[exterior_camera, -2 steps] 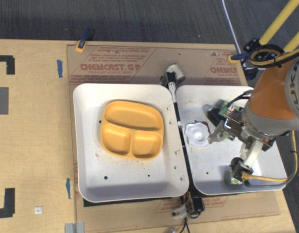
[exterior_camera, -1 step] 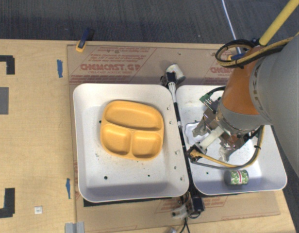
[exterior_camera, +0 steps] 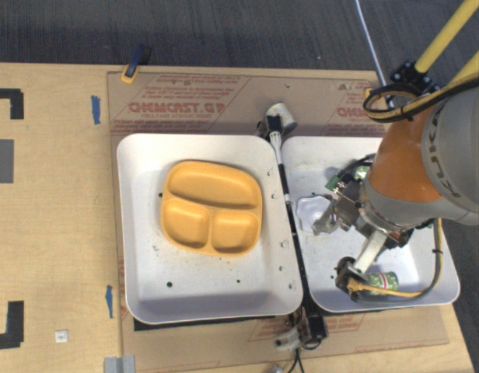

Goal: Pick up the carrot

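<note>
My gripper [exterior_camera: 323,219] hangs low over the left half of the right bin [exterior_camera: 317,158], reaching in from the right under the orange-banded wrist. Its metal tip sits just beside a small pale, crumpled-looking object [exterior_camera: 305,207] on the bin floor. The arm and wrist cover much of the right bin's middle and right side, hiding whatever lies beneath. A green, can-like item [exterior_camera: 384,280] with a red patch lies near the bin's front edge.
The left bin [exterior_camera: 138,231] holds a yellow divided plate [exterior_camera: 211,206] with three compartments. A narrow ridge [exterior_camera: 284,208] separates the two bins. Brown cardboard surrounds both bins, with blue tape marks at the left.
</note>
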